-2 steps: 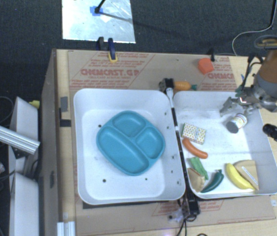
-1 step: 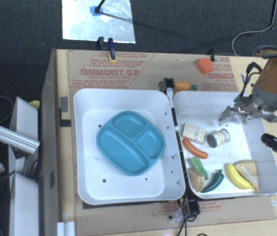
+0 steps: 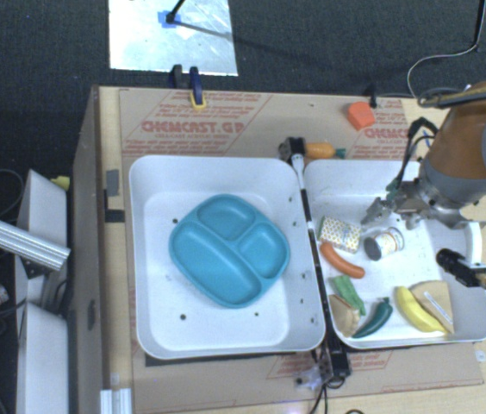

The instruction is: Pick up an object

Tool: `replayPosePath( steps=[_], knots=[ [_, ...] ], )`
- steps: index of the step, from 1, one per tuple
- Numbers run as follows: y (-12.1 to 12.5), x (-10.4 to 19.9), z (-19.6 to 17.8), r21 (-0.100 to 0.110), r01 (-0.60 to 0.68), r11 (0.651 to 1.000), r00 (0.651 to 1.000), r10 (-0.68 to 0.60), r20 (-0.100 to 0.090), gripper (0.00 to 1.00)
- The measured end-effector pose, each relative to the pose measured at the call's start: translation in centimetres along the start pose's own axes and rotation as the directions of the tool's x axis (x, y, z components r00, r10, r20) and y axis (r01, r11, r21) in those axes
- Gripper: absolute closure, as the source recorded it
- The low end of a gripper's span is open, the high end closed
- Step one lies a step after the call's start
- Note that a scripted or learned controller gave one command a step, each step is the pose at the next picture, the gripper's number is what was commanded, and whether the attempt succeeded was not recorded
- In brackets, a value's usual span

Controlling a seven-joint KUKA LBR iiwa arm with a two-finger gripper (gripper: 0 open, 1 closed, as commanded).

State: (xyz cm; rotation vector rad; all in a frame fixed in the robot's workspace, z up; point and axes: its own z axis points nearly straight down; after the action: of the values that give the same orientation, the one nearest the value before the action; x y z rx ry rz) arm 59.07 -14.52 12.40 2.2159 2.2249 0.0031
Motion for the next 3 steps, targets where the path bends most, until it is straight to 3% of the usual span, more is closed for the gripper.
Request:
replayPosePath(
  steps=[1, 2, 3],
  knots=[
    [-1.2, 1.7, 3.4, -0.012, -0.004, 1.0, 1.0, 0.004, 0.005, 0.0],
    [-1.1, 1.9, 2.3, -0.013, -0.001, 1.0, 1.0, 0.001, 0.001, 1.0],
    [-1.1, 1.9, 2.3, -0.013, -0.001, 1.0, 1.0, 0.001, 0.001, 0.0]
  ],
)
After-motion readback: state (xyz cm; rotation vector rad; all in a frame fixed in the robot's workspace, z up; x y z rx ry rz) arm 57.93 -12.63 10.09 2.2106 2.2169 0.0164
